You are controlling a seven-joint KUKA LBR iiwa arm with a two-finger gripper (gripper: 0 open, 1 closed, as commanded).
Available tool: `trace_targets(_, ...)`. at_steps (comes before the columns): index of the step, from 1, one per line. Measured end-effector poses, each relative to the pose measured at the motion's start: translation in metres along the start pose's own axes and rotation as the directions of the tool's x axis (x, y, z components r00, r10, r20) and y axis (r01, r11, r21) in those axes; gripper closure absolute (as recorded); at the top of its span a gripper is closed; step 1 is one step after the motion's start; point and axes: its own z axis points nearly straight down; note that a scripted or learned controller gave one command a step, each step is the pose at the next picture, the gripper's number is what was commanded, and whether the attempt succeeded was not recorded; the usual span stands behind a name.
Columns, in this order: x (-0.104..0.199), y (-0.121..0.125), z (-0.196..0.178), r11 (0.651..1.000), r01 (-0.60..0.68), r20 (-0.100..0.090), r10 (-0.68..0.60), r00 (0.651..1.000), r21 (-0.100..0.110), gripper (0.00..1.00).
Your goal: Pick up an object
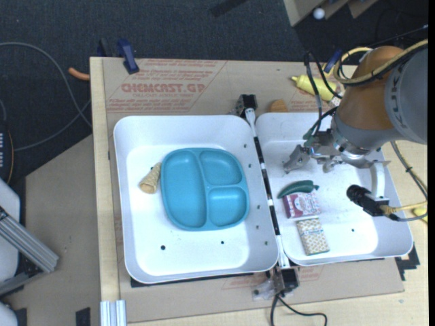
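Reaching in from the right, the grey arm with its orange band hangs over the upper half of the right bin, and the gripper sits low near that bin's left wall, pointing toward the divider between the two bins. Whether it is spread or clenched cannot be told from this angle. Three small things that could be picked lie on the right bin's floor just below the gripper and apart from it: a curved green pod nearest, a red-and-white packet just beneath the pod and almost touching it, and a tan checked packet lower still, near the bin's front edge. The left bin holds a blue divided plate lying flat near its middle, with three compartments facing up. A tan cone rests on its side against the plate's left rim. On the brown bench behind the right bin, outside both bins, lie a yellow item and, nearer the divider, a small brown item. A blue clamp grips the bench's far left corner.
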Motion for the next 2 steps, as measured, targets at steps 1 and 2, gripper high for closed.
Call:
trace_targets(1,-0.009,-0.004,0.045,1.000,0.000,0.000,0.000,1.000,0.000,0.00)
trace_targets(2,0.001,-0.025,0.045,1.000,0.000,0.000,0.000,1.000,-0.002,0.00)
